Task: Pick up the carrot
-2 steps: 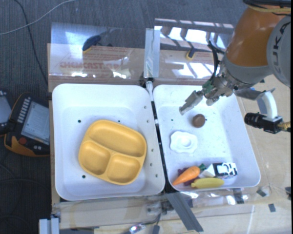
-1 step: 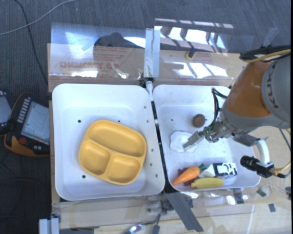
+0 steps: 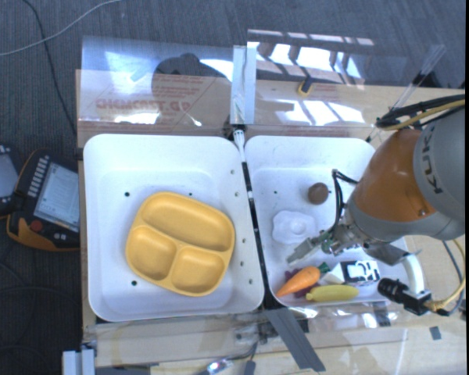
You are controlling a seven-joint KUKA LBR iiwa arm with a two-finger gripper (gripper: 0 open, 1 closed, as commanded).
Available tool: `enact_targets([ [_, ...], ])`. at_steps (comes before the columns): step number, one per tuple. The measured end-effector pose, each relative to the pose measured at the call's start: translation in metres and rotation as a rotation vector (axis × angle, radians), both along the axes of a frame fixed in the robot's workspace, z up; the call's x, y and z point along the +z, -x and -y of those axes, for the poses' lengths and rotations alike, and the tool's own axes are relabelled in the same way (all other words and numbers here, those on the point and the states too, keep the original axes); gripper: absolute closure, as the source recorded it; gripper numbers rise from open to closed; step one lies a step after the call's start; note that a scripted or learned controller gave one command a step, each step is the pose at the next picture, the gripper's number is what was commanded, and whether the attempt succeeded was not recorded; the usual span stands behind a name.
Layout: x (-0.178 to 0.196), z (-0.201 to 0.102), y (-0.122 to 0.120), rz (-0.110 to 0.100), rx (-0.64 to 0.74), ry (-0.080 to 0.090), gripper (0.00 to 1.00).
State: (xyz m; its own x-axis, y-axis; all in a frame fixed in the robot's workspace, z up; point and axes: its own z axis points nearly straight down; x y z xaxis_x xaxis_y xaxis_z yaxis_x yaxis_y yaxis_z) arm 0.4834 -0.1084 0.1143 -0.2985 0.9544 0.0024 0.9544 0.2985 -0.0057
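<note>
Carrot [image 3: 298, 280] lies at front of right bin [image 3: 277, 156], touching a yellow banana-like item [image 3: 332, 293]. Gripper [image 3: 309, 247] hangs just above & behind it, nothing in it. Yellow divided tray [image 3: 180, 242] sits in left bin [image 3: 102, 233].

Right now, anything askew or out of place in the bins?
Nothing looks spilled or damaged. The yellow divided tray sits rotated in the left bin, not square to its walls. In the right bin, the carrot and a yellow banana-like item are crowded against the near wall, just below the gripper.
</note>
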Motion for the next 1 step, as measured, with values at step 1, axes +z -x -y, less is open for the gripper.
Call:
enact_targets([
  [1, 0.0667, -0.0361, -0.0106, 0.002, -0.087, 0.002, 0.00],
])
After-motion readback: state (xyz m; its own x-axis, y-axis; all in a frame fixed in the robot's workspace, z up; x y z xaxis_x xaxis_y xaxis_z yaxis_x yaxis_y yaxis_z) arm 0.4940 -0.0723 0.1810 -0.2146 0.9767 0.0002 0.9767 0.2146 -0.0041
